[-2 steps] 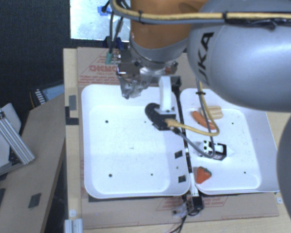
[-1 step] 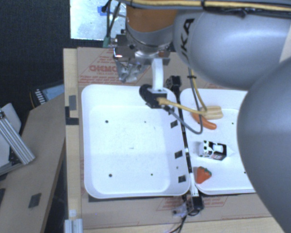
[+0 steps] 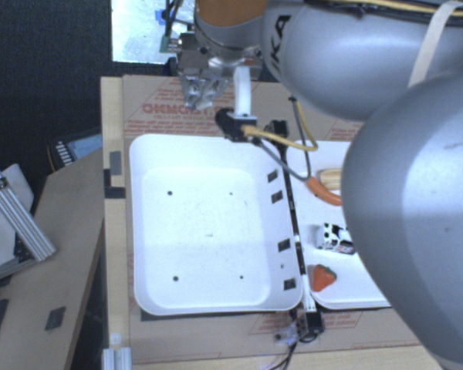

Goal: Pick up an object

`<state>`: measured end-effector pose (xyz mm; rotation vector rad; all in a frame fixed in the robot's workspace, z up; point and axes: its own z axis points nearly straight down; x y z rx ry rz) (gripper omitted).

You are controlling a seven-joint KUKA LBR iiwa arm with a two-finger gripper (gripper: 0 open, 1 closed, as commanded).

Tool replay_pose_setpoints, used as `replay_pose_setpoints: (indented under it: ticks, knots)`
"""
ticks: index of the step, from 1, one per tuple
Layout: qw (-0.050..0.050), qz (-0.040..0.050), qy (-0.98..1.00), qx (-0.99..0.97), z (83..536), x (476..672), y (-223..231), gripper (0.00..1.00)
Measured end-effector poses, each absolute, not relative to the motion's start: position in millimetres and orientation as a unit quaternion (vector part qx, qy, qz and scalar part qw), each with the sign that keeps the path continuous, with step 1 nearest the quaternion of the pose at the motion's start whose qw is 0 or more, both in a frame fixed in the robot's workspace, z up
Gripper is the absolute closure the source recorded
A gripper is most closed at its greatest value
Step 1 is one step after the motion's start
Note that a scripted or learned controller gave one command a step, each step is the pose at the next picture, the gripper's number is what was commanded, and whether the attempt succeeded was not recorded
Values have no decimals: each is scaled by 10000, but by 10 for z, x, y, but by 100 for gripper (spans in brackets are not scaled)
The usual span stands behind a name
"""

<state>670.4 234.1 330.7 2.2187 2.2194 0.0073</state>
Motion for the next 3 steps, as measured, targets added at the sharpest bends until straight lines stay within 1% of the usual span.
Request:
replay_pose_setpoints:
  ticks: [1,3]
  knots:
    - [9,15,7083,7059,3410,6691,2343,100]
    - [22,33,7108,7034,3632,6698,2350,100]
